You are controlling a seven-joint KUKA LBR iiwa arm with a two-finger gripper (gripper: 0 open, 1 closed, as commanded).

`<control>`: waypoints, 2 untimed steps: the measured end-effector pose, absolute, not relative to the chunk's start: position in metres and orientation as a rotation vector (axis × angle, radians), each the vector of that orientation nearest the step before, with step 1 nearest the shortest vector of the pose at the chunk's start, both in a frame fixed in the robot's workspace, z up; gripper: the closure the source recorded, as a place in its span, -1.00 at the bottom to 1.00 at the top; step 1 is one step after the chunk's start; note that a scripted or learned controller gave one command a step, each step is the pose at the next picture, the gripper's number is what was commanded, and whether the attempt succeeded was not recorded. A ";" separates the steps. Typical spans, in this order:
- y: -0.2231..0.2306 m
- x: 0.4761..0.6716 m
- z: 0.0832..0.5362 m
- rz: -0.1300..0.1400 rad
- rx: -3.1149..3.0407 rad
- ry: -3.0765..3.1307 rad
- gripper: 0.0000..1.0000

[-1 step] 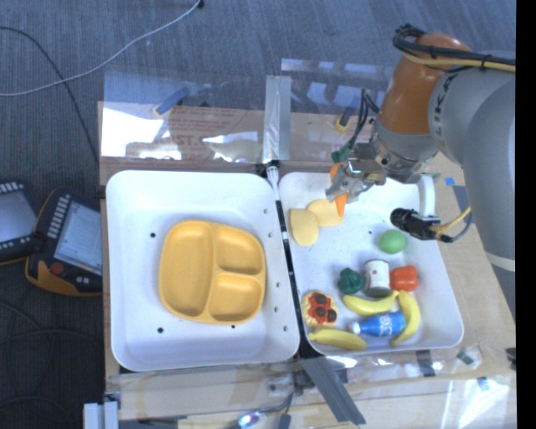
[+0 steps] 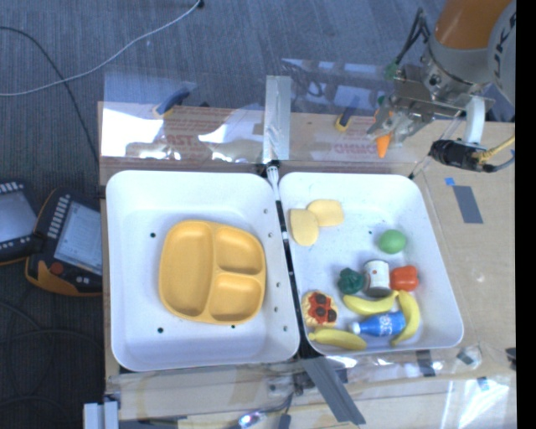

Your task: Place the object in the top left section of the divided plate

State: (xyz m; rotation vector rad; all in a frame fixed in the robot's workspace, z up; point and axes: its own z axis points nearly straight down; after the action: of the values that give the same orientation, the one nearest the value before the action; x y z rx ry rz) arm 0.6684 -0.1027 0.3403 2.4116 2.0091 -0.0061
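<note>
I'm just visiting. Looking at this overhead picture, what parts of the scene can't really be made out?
- Gripper: small and cluttered with cables; what the orange bit by it is cannot be told.
- Arm: cut off by the top edge.
- Blue can: partly covered by bananas; label unreadable.
- Small jar: too small to identify contents.
- Pendant left of the bins: screen too blurred to read.

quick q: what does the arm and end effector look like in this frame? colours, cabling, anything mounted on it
An orange band tops a grey, metallic wrist. Below it sits a silver-grey gripper assembly with small orange tips. A black cylindrical module hangs off the side, beside a white fitting with yellow wiring. Thin dark cables run up past the wrist.
</note>
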 end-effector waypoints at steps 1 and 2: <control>-0.015 0.647 0.249 -0.007 2.476 1.937 1.00; 0.046 0.597 0.224 -0.008 2.474 1.941 1.00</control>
State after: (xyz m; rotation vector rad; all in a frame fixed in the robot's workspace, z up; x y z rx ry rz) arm 0.5975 0.0459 0.2244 2.4738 1.9414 -0.0077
